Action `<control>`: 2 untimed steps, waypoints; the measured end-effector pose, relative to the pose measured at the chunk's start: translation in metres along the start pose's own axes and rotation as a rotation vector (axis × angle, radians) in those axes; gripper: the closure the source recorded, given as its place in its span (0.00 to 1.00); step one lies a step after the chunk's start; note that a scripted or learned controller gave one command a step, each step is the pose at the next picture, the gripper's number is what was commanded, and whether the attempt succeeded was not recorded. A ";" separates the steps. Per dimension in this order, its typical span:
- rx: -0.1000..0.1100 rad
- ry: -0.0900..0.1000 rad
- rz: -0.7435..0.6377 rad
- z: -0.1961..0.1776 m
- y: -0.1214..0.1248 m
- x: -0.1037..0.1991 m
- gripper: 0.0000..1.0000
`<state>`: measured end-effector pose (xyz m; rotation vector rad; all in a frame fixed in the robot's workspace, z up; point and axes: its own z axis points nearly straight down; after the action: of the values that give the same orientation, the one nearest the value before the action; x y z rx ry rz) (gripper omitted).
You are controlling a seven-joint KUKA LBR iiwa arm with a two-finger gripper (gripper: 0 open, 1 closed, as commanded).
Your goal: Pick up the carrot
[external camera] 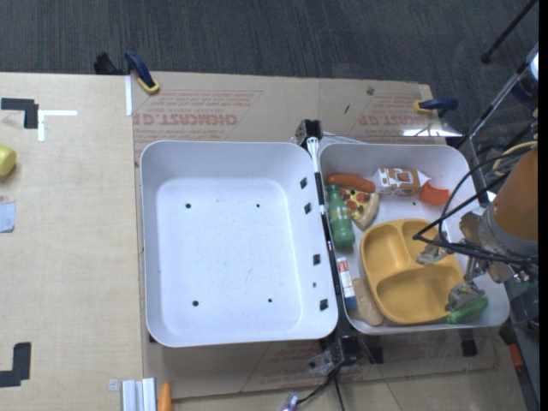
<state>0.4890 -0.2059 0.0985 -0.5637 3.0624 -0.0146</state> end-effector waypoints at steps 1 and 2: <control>-0.009 0.020 0.224 -0.050 -0.018 -0.003 0.00; -0.001 0.002 -0.159 0.001 0.013 -0.009 0.00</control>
<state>0.4923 -0.1904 0.0978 -0.8064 3.0111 -0.0178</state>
